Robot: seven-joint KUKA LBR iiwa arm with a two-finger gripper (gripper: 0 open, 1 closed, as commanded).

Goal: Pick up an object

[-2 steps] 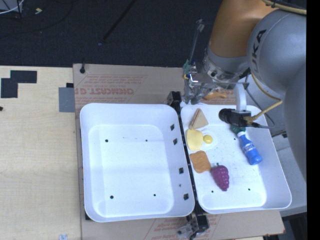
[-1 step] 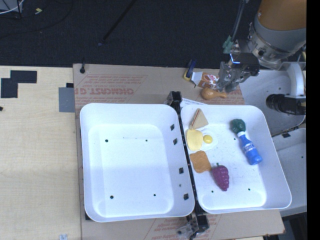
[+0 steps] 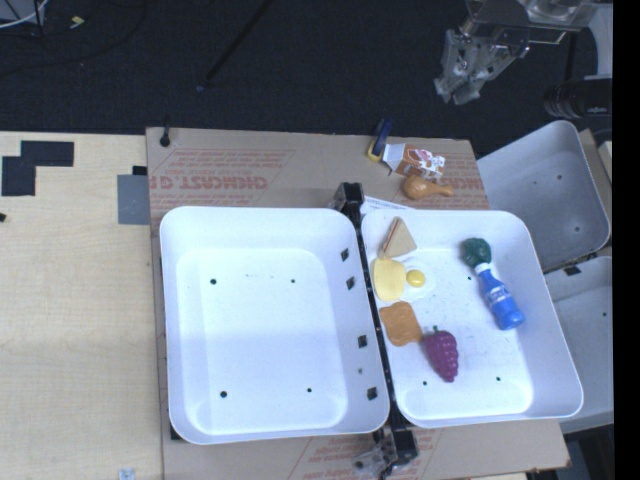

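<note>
The end effector [image 3: 462,76] hung high above the bench [image 3: 80,298], well apart from the right bin [image 3: 540,268]; whether it was wide or narrow could not be told. The cheese wedge [image 3: 398,238], egg [image 3: 398,279], toast [image 3: 400,322] and grapes [image 3: 442,354] lay crowded together, so a descent there risked nudging neighbours or a glancing miss. The blue bottle [image 3: 494,290] lay clearer.

One fixed camera, high above bench, slanted down, both white bins [image 3: 180,230] framed
</note>
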